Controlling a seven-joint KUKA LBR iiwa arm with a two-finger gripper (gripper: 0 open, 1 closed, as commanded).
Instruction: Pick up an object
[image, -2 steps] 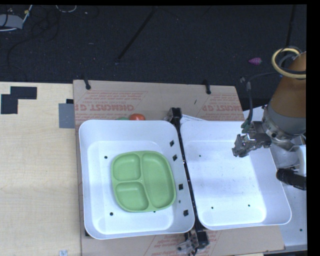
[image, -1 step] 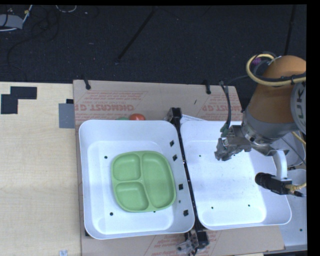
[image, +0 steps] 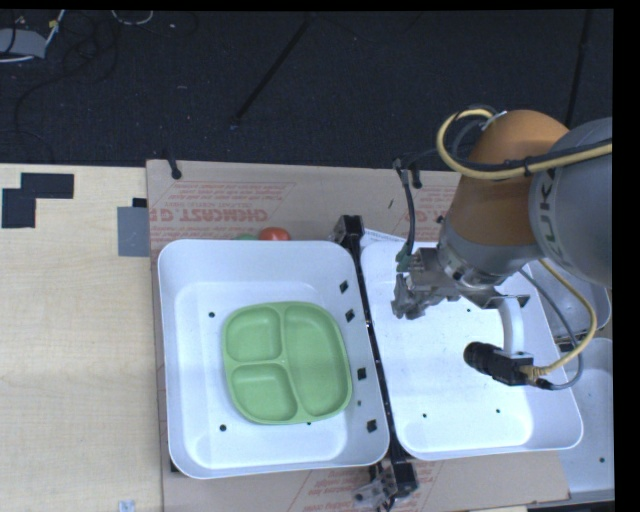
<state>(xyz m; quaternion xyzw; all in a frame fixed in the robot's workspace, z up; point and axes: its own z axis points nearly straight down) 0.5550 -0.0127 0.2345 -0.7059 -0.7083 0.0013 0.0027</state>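
Getting this pick right means swinging the claw (image: 408, 303), state impossible to tell from here, left from the right bin (image: 480, 420) to the green tray (image: 287, 361).

Only readable stuff I see: red print on the cardboard sheet (image: 300, 200) under my bins, upside down & mirrored from this cam, so I can't make out the word for sure. More red print on the same sheet's front edge, cut off, illegible. On my own arm (image: 575, 215), dark letters at the wrist housing, partly cut, look like "KU"
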